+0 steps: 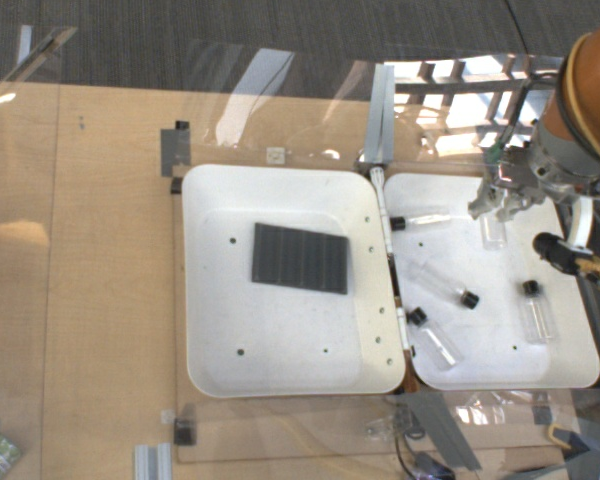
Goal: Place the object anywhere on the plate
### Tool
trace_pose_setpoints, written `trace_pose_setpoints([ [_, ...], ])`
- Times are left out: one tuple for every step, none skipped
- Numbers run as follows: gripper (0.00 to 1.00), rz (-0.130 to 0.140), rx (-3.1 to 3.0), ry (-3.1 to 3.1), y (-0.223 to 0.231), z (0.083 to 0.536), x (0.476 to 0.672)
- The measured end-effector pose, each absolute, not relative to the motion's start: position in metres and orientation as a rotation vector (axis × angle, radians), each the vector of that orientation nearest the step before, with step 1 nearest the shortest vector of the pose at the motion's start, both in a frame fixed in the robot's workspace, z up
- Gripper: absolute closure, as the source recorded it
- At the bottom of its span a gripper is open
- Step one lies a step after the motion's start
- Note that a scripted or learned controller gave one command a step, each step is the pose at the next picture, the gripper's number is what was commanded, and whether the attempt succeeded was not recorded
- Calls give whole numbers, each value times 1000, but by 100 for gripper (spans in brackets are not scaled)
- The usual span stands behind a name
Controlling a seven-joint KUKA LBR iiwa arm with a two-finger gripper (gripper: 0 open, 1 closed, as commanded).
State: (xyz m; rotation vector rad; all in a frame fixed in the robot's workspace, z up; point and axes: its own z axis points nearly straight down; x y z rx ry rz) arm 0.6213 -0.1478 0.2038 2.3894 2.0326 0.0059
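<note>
- Over on the right side, the grey arm [592,88] with its orange band leans in above the far part of the right bin [570,363].
- The gripper [502,200] hangs over that bin's upper area, and there's a clear vial [493,230] right at its tips, upright-looking, seemingly pinched between the fingers — though the glare on the clear plastic makes that contact hard to confirm.
- Four more clear vials with black caps lie flat on the right bin's floor: one near the top left corner [417,221], one in the middle [443,286], one low on the left by the dividing wall [432,334], and one toward the right side [534,311].
- The left bin [210,358] carries the dark plate [300,258], a flat ribbed rectangle sitting a touch above the bin's centre, slightly skewed.
- The held vial is well apart from the plate, with the wall between the two bins lying between them.
- The bench [80,268] is pale wood, with clear panels around the bins.
</note>
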Motion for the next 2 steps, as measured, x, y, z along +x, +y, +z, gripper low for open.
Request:
trace_pose_setpoints([
  [100, 7, 2709, 1587, -116, 259, 566],
  [0, 6, 2708, 1587, -116, 259, 566],
])
